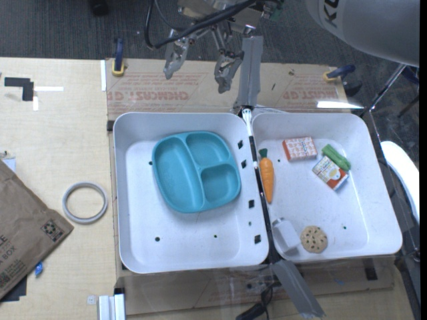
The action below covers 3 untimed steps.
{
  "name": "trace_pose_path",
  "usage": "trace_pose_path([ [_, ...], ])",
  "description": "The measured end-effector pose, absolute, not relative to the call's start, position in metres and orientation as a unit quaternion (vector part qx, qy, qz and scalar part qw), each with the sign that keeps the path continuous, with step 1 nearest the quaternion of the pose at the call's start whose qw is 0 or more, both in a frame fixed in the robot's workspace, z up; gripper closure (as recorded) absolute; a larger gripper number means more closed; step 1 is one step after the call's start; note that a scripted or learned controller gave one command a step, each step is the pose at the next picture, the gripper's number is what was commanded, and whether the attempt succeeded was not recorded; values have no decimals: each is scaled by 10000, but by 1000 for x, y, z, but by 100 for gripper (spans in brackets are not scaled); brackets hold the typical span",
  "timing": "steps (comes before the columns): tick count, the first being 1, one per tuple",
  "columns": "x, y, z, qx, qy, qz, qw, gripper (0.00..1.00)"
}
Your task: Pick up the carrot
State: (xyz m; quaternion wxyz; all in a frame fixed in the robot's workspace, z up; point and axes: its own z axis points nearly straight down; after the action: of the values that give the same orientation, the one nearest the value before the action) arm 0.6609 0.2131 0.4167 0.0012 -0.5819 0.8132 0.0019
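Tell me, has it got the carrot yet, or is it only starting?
Only starting. Nothing looks done: the carrot lies in the right bin, against its left wall. In hand: nothing, since the hand hangs open above the back of the bench, apart from both bins, with nothing between its fingers. Left: moving over the carrot, coming down, closing on it and lifting.
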Motion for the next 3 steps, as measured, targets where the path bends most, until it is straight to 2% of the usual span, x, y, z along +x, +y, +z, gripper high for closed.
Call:
trace_pose_path([
  [1,660,220,210,-6304,7763,21,4,0],
  [2,660,216,217,-6714,7411,14,14,0],
  [3,662,215,225,-6682,7439,34,30,100],
])
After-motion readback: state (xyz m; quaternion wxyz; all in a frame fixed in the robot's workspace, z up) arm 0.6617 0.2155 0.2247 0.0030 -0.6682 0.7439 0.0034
